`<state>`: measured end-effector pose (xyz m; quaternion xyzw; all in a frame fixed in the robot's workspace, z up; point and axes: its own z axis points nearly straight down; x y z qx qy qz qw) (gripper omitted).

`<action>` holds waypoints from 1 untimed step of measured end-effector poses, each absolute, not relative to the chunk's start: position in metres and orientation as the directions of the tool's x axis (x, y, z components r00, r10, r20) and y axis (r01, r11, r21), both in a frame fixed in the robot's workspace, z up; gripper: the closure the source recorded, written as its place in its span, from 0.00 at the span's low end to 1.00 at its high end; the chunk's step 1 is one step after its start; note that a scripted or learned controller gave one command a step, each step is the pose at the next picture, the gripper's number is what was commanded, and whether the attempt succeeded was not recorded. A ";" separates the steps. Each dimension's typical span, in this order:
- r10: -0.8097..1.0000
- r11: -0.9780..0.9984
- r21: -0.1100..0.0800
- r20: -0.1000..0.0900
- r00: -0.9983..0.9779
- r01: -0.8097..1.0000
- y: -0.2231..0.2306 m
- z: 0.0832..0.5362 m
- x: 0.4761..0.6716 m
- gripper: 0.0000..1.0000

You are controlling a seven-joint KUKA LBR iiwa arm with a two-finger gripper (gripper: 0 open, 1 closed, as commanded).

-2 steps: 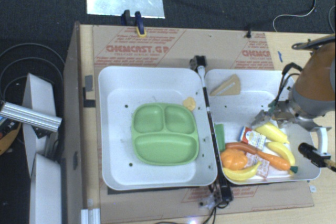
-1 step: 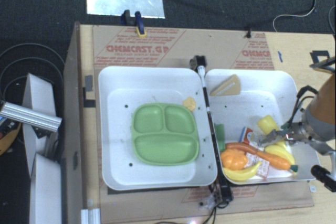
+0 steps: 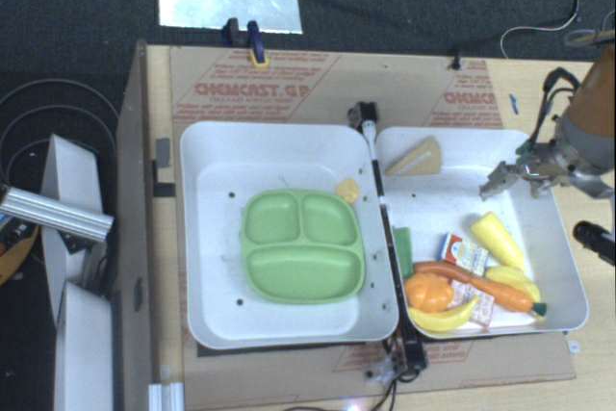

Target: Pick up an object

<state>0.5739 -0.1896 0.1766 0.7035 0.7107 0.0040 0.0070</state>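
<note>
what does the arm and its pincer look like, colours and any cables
The arm is grey, with an orange band at the picture's right edge. A thin dark cable loops beside its wrist. The pincer is grey metal with two slim fingers. The picture is too blurry to show markings.

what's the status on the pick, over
Pincer above right bin's upper right, nothing between fingers. Toy food piled at lower right: carrot, banana, yellow corn. Cheese wedge apart, top left.
</note>
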 end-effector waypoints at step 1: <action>1.000 0.001 -0.002 0.001 -0.001 1.000 -0.189 0.080 0.555 0.00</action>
